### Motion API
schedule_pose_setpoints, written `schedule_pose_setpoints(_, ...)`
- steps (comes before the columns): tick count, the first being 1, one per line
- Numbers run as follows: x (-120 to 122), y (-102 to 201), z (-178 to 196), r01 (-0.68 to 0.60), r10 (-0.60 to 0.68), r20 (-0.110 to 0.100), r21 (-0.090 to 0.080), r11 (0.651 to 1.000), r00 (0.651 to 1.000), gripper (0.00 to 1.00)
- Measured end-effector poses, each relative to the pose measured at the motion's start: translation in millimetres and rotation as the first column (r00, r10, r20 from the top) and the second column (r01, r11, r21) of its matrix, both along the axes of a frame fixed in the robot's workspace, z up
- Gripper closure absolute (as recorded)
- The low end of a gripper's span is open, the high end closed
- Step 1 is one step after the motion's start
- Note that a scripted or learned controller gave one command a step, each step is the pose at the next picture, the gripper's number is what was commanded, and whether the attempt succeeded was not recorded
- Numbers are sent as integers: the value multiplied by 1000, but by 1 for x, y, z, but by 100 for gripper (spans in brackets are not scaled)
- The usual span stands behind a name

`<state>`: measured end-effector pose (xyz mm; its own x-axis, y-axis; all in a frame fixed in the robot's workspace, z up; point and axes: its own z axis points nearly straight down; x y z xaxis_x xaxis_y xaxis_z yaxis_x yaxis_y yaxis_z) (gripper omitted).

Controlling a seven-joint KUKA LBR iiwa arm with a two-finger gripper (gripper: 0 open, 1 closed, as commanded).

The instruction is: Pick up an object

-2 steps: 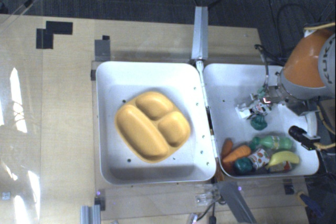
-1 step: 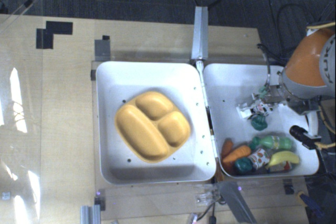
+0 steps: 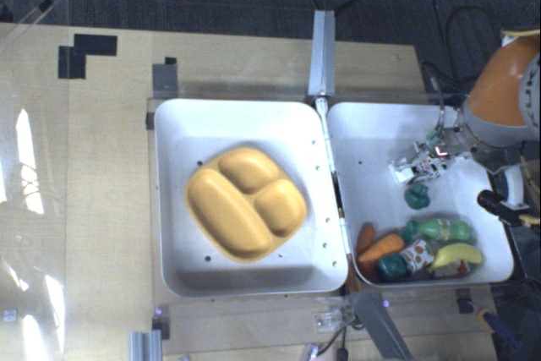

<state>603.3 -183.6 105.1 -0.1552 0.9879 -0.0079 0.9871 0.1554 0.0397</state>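
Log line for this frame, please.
gripper: over right bin, above green toy | holding: unclear | carrot, banana: bin front | yellow tray: left bin

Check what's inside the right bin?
Right bin: gripper above a small teal object; near-edge pile with carrot, green bottle, banana. Items beneath the pile are covered.

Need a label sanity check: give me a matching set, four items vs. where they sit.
Items:
1. yellow tray
2. carrot
3. banana
4. gripper

Places:
A. right bin, front right corner
B. left bin, middle
C. above the right bin's middle
D. right bin, front left, beside the divider

Pairs: 1-B, 2-D, 3-A, 4-C
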Motion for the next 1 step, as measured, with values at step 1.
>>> schedule_pose_setpoints(1,35,-21,-1,-147,147,-6,-9,989,989,0)
